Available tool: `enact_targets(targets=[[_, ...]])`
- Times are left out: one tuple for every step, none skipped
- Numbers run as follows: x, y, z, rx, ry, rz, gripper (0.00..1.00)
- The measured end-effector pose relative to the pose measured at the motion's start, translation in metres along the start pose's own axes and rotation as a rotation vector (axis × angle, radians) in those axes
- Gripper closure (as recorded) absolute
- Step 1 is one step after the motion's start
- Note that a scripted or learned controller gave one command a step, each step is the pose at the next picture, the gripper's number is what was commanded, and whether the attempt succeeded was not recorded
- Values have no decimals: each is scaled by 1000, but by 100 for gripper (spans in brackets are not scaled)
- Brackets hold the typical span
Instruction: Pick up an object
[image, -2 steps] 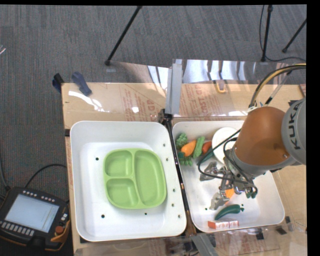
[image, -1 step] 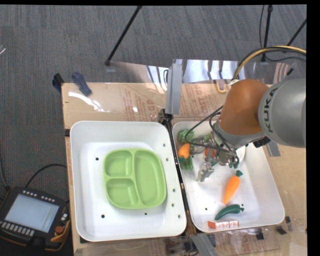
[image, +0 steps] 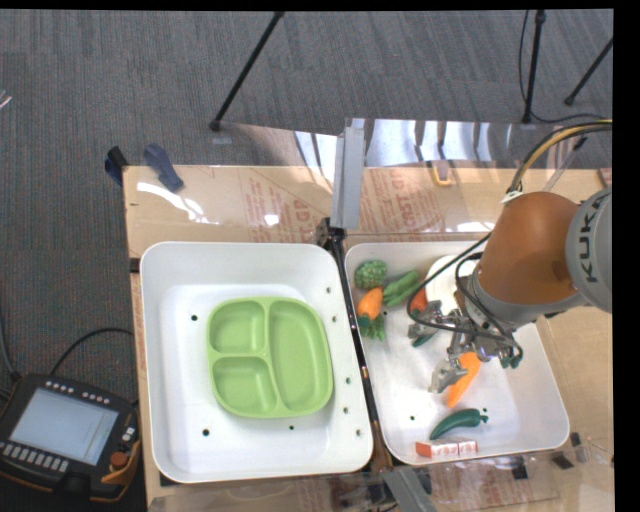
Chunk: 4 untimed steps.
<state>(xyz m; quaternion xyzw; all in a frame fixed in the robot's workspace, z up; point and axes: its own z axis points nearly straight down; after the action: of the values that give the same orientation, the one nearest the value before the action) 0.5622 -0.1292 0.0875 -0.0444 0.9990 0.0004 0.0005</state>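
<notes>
claw (image: 452, 372) over right bin (image: 545, 420) | carrot (image: 462, 380) touching its tips | grip state unclear

Bench (image: 230, 205) under two white bins (image: 170, 300).

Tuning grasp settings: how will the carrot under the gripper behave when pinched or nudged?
The carrot looks like glossy moulded plastic, so probably stiff, light and a bit slippery. Its tapered, rounded shape may roll or squirt out of the gripper on the bin's smooth floor.
</notes>
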Motion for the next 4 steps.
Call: enact_targets(targets=[[77,3,-3,2,-14,0,0],[79,5,-11,-1,-5,-6,100],[27,37,1,-1,3,420,100],[-51,27,0,0,-1,658,100]])
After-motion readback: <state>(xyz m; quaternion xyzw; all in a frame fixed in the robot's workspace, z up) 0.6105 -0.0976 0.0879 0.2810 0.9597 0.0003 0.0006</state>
